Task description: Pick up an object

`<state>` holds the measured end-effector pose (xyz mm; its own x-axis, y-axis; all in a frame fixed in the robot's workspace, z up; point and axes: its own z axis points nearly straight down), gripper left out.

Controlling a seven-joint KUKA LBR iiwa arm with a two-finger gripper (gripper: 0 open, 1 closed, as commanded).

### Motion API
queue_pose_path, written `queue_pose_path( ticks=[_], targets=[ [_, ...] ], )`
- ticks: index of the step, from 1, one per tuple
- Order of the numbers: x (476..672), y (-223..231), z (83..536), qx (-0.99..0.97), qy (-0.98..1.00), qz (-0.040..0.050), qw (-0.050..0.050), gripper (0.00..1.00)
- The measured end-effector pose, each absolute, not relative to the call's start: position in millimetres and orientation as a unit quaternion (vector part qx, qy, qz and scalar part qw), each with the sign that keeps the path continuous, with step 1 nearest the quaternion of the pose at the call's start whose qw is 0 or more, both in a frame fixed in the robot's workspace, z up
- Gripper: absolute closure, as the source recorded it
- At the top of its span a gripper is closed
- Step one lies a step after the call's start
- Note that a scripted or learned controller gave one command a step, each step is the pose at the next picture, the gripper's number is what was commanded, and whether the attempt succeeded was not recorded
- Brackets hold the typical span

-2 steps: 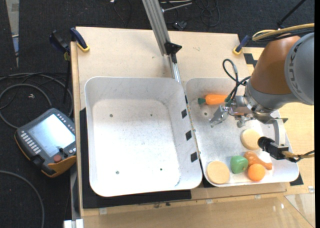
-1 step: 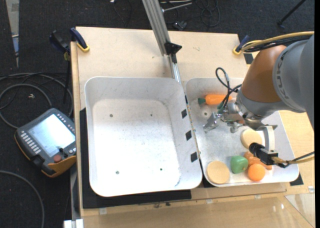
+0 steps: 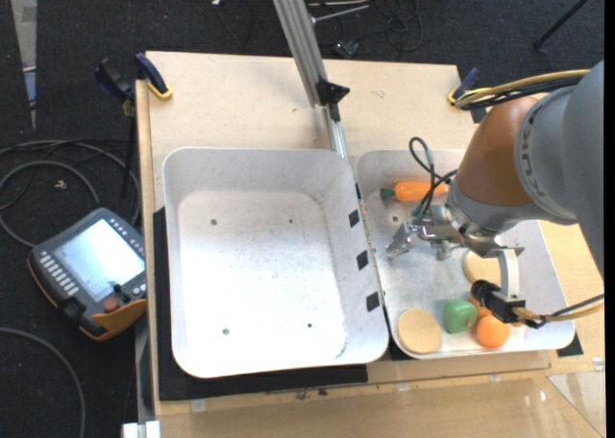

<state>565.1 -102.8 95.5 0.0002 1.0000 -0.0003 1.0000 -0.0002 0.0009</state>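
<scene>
Orange carrot just beyond hand

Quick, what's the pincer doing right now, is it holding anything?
Pincer: low in the right bin; open or shut cannot be told, and nothing is visibly held.

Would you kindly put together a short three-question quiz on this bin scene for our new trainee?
1. True or false: the carrot lies in the left bin.
2. Which item sits nearest the green object? A) the tan disc B) the orange ball C) the carrot
3. Fill in: the arm reaches over the ____ bin.

Key
1. False; the carrot lies at the far end of the right bin.
2. B; the ball sits right beside the green object, the disc slightly farther off.
3. Right.
</scene>
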Motion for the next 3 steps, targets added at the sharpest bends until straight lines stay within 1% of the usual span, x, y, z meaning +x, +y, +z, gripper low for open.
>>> queue_pose_path(
  ticks=[1, 2, 3],
  targets=[
    [565.1, -103, 106, 0.707, 0.707, 0.0006, 0.0, 1.0],
    [573.1, -95, 155, 0.706, 0.708, 0.0016, 0.002, 1.0],
    [577.4, -98, 218, 0.706, 0.708, 0.002, 0.003, 1.0]
  ],
)
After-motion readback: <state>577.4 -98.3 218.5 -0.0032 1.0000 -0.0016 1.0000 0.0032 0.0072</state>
